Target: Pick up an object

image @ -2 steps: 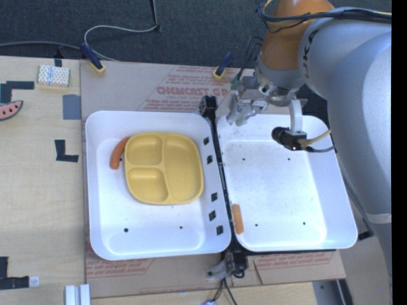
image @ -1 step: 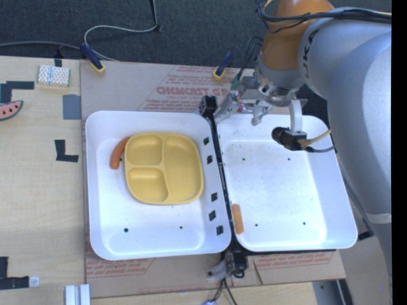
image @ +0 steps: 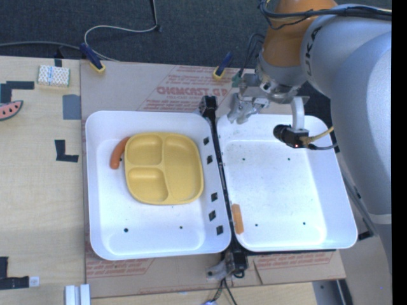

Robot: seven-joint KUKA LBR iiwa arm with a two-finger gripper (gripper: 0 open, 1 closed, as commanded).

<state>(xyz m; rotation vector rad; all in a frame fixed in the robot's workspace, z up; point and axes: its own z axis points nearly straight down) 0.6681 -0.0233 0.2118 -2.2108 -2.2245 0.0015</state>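
A light wooden bench top [image: 38, 202] carries a brown printed cardboard sheet [image: 184, 94], and two shallow white plastic bins lie side by side on it: the left bin [image: 95, 170] and the right bin [image: 286, 189], their inner rims meeting along a black strip [image: 216, 164]. At the cardboard's far edge sit two blue-and-yellow clamps, one at its far left corner [image: 93, 57] and one near the middle [image: 222, 65]. A thin black cable [image: 124, 29] loops over the dark grey carpet [image: 191, 11] beyond the bench. Near the bench's far left corner lies a small white dotted block [image: 53, 76]. A red watermelon-slice toy [image: 7, 110] lies at the left edge. Just off the cardboard's left edge are a grey tape patch [image: 72, 105] and an L-shaped piece of black tape [image: 63, 151].
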